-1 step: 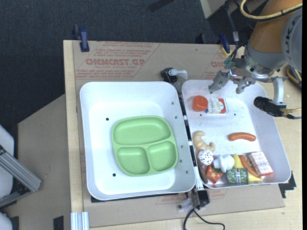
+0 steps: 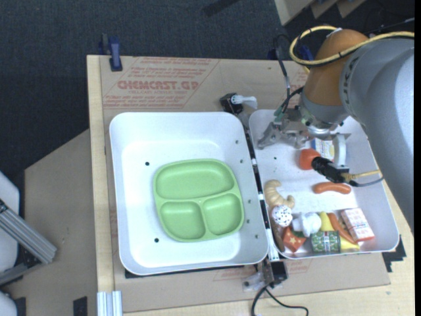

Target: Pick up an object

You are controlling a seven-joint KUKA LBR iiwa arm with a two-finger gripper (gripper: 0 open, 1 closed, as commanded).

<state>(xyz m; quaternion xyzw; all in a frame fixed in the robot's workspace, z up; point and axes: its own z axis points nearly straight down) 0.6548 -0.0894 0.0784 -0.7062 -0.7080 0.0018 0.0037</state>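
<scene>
Tool (image 2: 320, 151) is positioned beside the red toy tomato (image 2: 307, 158); its grip state cannot be told. Descent is required next.

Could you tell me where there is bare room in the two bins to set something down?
Free: the left white bin floor around the green three-compartment plate, and that plate's wells. Crowded: the right white bin, toy food piled along its near edge, with the tool at its far end.

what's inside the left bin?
The left bin holds one green divided plate with three compartments, nothing visible in them. The bin floor beneath the plate is covered, so anything under it can't be seen.
</scene>
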